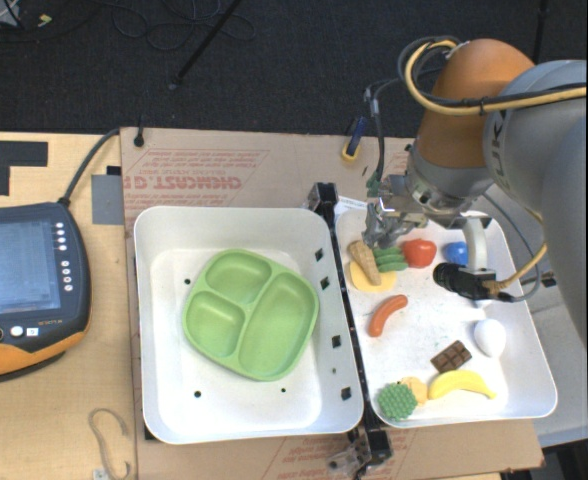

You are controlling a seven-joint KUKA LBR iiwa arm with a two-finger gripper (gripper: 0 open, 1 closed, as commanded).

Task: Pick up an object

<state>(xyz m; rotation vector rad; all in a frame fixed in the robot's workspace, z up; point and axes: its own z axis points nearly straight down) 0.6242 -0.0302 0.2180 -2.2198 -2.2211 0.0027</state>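
The gripper (pixel 382 230) hung low over the far left corner of the right white plastic bin (pixel 534 368), just above a tan ridged toy corn cob (pixel 364 263) with green husk (pixel 390 260). The cob looked matte and bumpy, lying on a yellow disc (pixel 372 278), its long axis running from upper left to lower right. How far the claw stood apart could not be told, nor whether it had hold of anything. Near lay a glossy red tomato (pixel 420 253), a blue ball (pixel 457 252), an orange-red sausage (pixel 387 314), a white egg (pixel 490 337), a brown chocolate bar (pixel 451 356) and a yellow banana (pixel 461 386). The left white bin (pixel 164 368) held a green divided plastic plate (pixel 251 313).
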